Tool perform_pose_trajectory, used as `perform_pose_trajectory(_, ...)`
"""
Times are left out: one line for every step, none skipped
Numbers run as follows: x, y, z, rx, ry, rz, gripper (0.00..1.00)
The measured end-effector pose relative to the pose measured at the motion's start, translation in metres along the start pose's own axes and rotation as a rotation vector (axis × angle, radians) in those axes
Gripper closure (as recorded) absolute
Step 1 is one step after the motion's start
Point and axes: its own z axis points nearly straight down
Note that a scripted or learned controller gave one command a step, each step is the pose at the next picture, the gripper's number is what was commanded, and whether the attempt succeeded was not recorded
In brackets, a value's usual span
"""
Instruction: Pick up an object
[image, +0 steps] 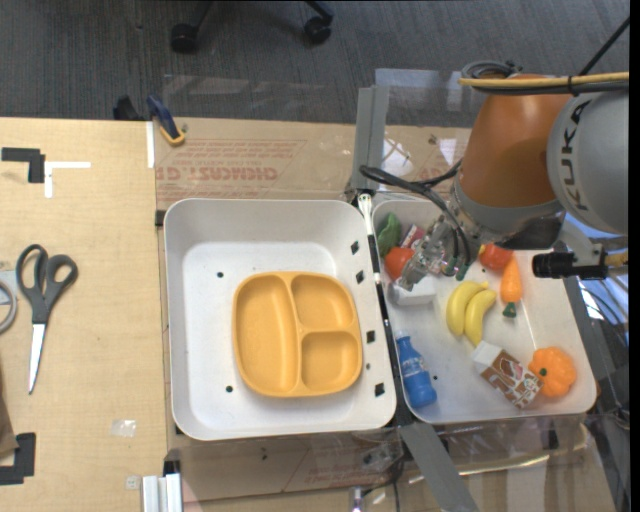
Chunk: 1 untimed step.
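My gripper (428, 262) hangs low over the back left of the right bin (560, 395), just beside a red tomato-like piece (398, 262) and above a white block (412, 293). A green item (388, 233) lies behind the tomato. Yellow bananas (470, 308) sit in the bin's middle, with an orange carrot (511, 283) and a red piece (494, 256) to their right. A blue bottle (413, 372) lies along the left wall. A brown-and-white packet (506, 373) and a small orange pumpkin (553, 369) rest at the front right.
The left bin (190, 330) holds a yellow divided plate (297, 332). Scissors (38, 300) lie on the wooden bench at the far left. The arm's orange band (510, 145) looms over the right bin's back edge.
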Motion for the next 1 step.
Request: perform_pose_trajectory(-0.0862,0.0,-0.0961,0.001,-0.003,0.137,1.0)
